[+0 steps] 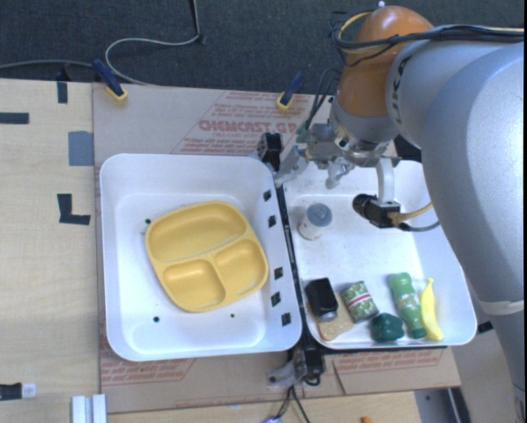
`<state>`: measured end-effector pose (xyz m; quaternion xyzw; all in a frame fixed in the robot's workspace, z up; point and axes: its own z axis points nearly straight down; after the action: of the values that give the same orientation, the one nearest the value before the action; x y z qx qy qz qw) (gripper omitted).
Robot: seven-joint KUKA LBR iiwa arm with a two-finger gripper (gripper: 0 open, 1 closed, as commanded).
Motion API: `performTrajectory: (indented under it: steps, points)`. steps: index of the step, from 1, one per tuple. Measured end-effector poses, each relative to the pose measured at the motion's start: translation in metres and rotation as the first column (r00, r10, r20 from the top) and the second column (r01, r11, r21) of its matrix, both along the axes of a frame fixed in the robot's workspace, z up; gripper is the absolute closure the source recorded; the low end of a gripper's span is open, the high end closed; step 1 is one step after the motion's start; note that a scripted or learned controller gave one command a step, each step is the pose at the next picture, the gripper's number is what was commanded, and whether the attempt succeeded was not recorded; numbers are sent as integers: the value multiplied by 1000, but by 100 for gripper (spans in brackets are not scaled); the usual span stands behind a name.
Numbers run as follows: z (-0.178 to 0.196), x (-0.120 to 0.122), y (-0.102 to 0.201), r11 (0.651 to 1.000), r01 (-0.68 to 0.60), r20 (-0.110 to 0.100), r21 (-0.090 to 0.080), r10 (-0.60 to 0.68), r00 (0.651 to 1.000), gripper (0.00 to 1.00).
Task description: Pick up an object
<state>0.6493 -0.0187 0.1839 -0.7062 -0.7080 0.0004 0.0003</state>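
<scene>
My gripper (327, 164) hangs over the back left corner of the right bin (360, 254), below the orange band of the arm. A small clear jar with a grey cap (314, 220) stands just in front of it, apart from it. Along the bin's front lie a black block (321, 296) on a tan piece (334, 327), a green and red can (360, 300), a dark green lump (387, 327), a green bottle (406, 303) and a yellow banana (431, 308). Nothing shows in the gripper.
The left bin (122, 236) holds a yellow divided plate (208, 254). A black and yellow fitting (376, 210) with a cable hangs from the arm over the right bin. Two blue and yellow clamps (112, 83) (290, 96) pin the cardboard at the back. The arm's grey body covers the right side.
</scene>
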Motion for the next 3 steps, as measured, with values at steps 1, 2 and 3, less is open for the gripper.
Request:
performTrajectory:
  steps: [1, 2, 3]
  points:
    - [0, -71, -46, 1000, 3, -1, -1, -3, 1000, 0]
    - [0, 13, 2, 1000, 0, 0, 1, 0, 1000, 0]
    - [0, -117, -32, 1000, 3, -1, -1, -3, 1000, 0]
